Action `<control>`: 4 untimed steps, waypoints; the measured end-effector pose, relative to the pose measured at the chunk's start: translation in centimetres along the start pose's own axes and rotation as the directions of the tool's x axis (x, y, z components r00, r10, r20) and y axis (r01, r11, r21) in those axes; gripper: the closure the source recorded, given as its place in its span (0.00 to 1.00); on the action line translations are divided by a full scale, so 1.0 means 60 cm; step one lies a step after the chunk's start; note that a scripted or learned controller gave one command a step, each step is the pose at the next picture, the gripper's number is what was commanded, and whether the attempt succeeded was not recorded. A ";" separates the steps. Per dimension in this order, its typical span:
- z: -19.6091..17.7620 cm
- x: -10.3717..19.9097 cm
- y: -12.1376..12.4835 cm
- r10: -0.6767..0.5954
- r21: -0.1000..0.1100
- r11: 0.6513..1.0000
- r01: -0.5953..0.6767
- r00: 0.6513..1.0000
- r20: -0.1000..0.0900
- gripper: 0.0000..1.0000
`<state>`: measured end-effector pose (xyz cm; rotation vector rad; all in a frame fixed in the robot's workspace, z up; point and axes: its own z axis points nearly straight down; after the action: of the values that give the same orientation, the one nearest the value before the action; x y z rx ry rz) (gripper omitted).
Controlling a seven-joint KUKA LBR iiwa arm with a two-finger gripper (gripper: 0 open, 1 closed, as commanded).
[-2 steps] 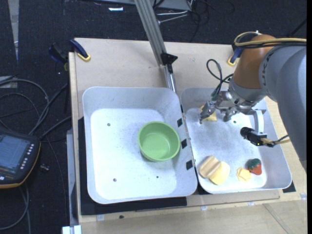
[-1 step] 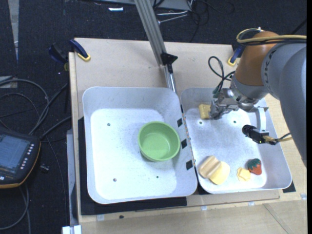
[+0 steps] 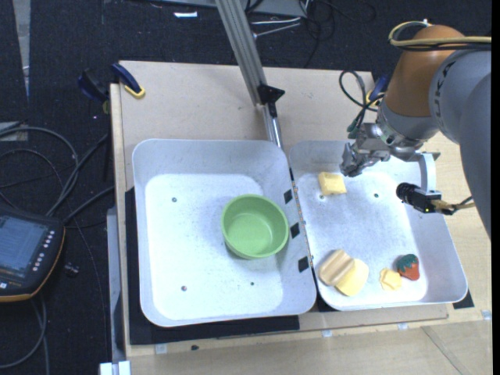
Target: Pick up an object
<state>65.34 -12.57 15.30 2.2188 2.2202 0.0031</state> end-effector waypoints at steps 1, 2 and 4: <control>-0.105 -0.005 -0.001 0.001 -0.002 1.000 -0.001 1.000 0.000 1.00; -0.129 -0.004 0.000 0.000 0.003 1.000 0.000 1.000 -0.001 1.00; -0.108 0.148 -0.078 -0.003 0.004 1.000 0.003 1.000 -0.002 1.00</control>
<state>60.63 -3.71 21.75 2.2180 2.2270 0.0000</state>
